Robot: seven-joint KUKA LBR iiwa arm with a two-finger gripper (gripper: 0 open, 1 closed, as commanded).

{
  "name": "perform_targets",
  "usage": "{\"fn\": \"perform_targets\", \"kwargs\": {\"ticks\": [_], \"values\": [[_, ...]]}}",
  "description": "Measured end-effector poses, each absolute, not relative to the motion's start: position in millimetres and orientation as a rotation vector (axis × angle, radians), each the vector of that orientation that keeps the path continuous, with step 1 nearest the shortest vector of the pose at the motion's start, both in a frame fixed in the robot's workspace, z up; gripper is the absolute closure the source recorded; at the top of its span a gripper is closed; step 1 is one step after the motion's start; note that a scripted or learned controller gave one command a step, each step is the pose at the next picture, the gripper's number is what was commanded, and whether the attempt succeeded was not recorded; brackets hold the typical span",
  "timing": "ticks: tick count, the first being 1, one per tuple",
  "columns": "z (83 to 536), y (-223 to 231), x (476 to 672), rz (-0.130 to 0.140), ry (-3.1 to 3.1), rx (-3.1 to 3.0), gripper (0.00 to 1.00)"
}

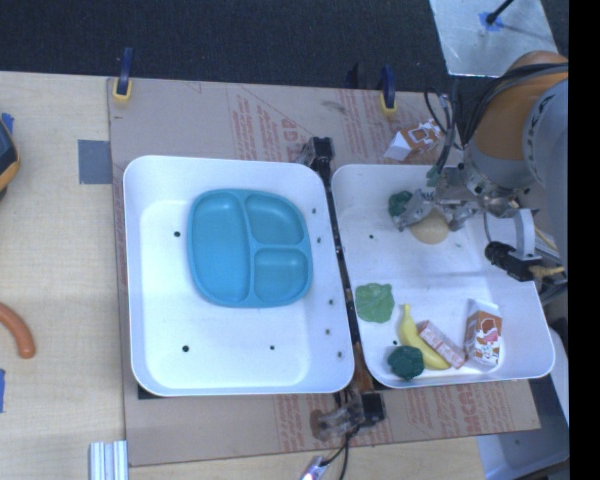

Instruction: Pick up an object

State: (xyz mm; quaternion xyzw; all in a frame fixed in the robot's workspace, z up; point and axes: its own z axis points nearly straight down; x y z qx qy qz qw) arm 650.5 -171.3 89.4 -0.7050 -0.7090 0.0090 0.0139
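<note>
Tan and rounded, the small lump (430,231) lying right under the pincer (436,204) is what I'd treat as the target. It sits on the floor of the right-hand bin (510,368), in its far part. A dark green piece (400,206) lies touching or just beside the pincer, on its side toward the blue plate (250,246). From this slant I cannot tell whether the pincer is released or clenched, nor whether it has anything in it, so I count nothing as held.

My guess is that the tan lump is a light toy food: plastic or foam, smooth, and likely to roll or squirt sideways if pinched off-centre. I would close across its widest middle, coming straight down, and not on a sloping end. The green piece looks knobbly and easier to catch, but it is close enough to be nudged, or taken along by accident.

Well away from the pincer, toward the near rim of the same bin, lie a pale green leaf (373,301), a banana (412,333), a broccoli head (405,361), a pinkish bar (440,343) and a small carton (485,336). The carton would be the stiffest thing to grip.
</note>
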Motion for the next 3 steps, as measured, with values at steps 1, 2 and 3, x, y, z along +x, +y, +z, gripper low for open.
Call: {"fn": "perform_targets", "kwargs": {"ticks": [1, 2, 3], "values": [[109, -131, 656.6, 0.003, -2.226, -2.213, 0.0], [120, -132, 656.6, 0.006, -2.229, -2.209, 1.0], [193, -88, 611.5, 0.001, -2.225, -2.214, 1.0]]}}
